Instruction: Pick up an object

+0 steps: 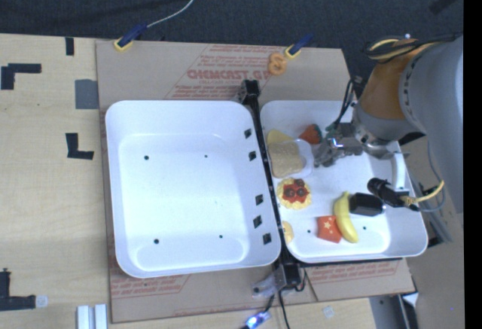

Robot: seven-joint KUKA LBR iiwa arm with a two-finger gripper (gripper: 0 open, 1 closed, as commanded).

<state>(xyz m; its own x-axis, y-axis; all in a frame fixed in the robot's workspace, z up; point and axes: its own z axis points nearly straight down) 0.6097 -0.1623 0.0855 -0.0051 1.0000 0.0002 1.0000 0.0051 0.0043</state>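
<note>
1. We're looking at the right bin [399,243], w/ the left bin [181,184] sitting at its 9 o'clock, rims touching.
2. The arm [440,94] is reaching in from 3 o'clock, and the gripper [327,151] is hanging over the right bin's upper part, approx. 11 o'clock from the bin's centre.
3. We're not managing to tell whether the gripper is open or closed, as it's too small and dark from here. We also can't tell if it's touching anything.
4. Pickable objs are all lying in the right bin:
   - The red piece [311,133] is lying just beside the gripper, at its 10 o'clock.
   - The bread slice [285,156] is lying near the gripper at its 9 o'clock, against the bin's wall.
   - The round yellow tart w/ red topping [294,193] is sitting at 6 o'clock from the bread slice, just beside it.
   - The banana [346,217] is lying at approx. 6 o'clock in the bin, well apart from the gripper.
   - The red block [328,228] is resting at the banana's 8 o'clock, touching it or nearly so.
   - A small tan obj [286,231] is sitting at the bin's 7 o'clock edge, too small to ID.
</note>
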